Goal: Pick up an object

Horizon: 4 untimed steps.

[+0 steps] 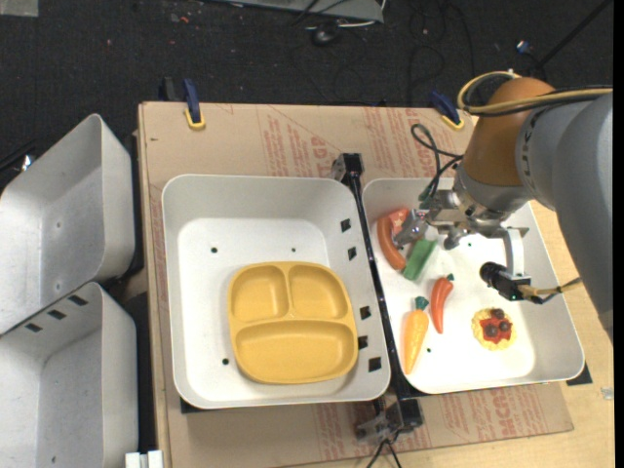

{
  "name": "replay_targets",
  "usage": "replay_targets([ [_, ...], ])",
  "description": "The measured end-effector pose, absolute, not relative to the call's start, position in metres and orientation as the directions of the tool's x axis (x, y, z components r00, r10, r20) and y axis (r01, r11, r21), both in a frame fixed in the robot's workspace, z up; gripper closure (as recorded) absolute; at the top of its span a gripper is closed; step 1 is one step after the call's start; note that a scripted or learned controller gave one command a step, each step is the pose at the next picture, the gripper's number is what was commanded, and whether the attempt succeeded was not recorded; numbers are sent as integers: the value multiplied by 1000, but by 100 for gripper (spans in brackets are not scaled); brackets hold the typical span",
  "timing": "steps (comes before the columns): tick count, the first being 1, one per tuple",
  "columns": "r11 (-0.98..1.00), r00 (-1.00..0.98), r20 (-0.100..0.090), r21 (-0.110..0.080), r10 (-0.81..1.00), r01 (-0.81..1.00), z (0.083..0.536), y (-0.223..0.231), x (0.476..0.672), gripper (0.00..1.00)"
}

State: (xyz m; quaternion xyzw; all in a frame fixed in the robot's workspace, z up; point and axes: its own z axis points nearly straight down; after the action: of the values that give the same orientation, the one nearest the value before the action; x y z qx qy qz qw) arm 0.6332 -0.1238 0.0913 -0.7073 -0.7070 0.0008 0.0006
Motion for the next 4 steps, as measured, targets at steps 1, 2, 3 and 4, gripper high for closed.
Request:
replay_targets([
  [1, -1, 1, -1, 0, 1000, 1000, 103, -124, 634, 100],
  [2, 3, -3, -1, 6, 1000, 1000, 148, -121, 641, 100],
  [3, 3, -3, -1, 6, 1000, 1000, 193, -121, 649, 100],
  [4, 2, -2, -1, 5, 1000, 1000, 233, -121, 650, 100],
])
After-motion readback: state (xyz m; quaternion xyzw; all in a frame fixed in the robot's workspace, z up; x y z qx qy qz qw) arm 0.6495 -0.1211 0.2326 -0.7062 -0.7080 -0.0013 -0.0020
